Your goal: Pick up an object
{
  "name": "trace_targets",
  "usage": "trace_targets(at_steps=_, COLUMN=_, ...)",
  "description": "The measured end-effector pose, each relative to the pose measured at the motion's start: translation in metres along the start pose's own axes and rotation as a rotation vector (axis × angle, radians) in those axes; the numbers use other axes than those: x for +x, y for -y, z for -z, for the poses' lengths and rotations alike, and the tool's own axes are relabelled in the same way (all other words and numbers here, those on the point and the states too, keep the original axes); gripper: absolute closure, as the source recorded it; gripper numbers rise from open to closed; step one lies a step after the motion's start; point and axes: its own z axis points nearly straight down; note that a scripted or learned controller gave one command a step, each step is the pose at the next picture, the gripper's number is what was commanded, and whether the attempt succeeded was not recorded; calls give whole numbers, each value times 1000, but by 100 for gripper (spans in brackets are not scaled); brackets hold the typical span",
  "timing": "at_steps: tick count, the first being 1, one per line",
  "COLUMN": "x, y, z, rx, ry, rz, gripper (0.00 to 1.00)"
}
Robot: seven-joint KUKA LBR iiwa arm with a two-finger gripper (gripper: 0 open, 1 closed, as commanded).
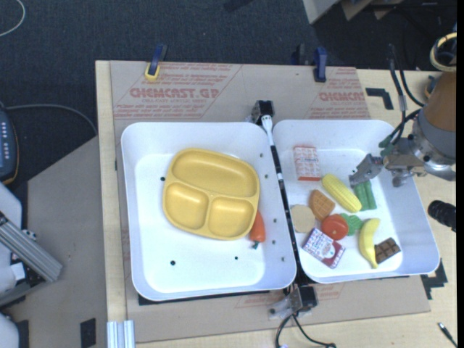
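Note:
The right bin [413, 216] holds several toy foods: a yellow corn cob [341, 193], a green piece [365, 196], a red tomato [335, 227], a banana [369, 241], a brown chocolate bar [387, 249], a biscuit [321, 204], a red-and-white pack [322, 246] and a striped packet [307, 162]. My gripper [380, 174] reaches in from the right and hangs over the bin's upper right part, just above the green piece and the corn. Its two grey fingers stand apart, open, with nothing between them.
The left bin [145, 216] carries a yellow divided plate [210, 193], with an orange carrot [258, 228] by the plate's right edge. A black divider rail [277, 187] runs between the bins. Cables [402, 85] trail at the right, near the arm.

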Motion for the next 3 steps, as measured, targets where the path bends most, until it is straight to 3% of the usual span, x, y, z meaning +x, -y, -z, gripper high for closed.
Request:
trace_targets(at_steps=1, x=0, y=-3, z=6, rx=-11, ry=2, rz=3, gripper=0)
trace_targets(at_steps=3, x=12, y=6, z=-112, rx=-4, ry=-1, rz=3, gripper=0)
